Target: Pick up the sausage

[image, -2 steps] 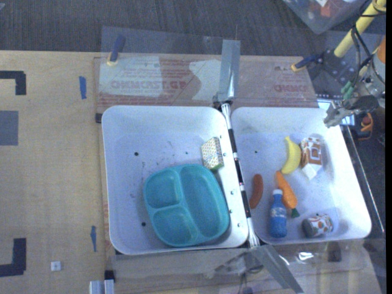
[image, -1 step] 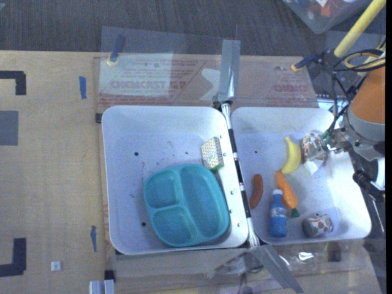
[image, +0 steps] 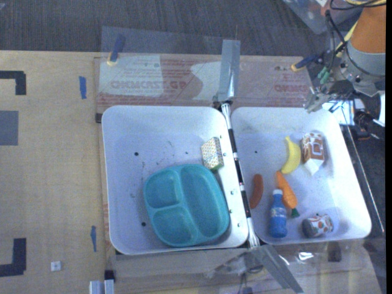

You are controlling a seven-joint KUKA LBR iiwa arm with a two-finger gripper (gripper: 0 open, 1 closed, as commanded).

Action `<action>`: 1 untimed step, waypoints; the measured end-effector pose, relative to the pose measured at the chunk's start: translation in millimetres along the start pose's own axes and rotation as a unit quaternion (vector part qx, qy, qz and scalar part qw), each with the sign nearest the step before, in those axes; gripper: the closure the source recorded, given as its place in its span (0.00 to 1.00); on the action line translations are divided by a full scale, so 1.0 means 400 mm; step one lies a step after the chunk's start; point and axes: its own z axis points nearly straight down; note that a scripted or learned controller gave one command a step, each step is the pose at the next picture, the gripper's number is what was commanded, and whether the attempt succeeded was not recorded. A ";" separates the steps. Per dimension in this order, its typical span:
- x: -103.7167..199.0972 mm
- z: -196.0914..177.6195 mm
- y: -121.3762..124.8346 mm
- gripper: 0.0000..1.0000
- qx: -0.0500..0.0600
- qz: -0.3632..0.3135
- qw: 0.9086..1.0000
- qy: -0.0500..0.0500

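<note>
The sausage [image: 256,190] lay in the right bin [image: 352,188], against its left wall — the carrot [image: 286,193] just right of it, the bottle [image: 278,215] right and nearer the front, the banana [image: 292,154] behind the carrot. The tool [image: 323,92] hung past the bin's far right corner.

The arm [image: 370,32] enters at the upper right, orange band above the grey wrist, with the gripper [image: 318,97] pointing down and to the left.
</note>
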 end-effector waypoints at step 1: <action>0.020 -0.108 0.021 1.00 -0.001 -0.004 1.000 -0.001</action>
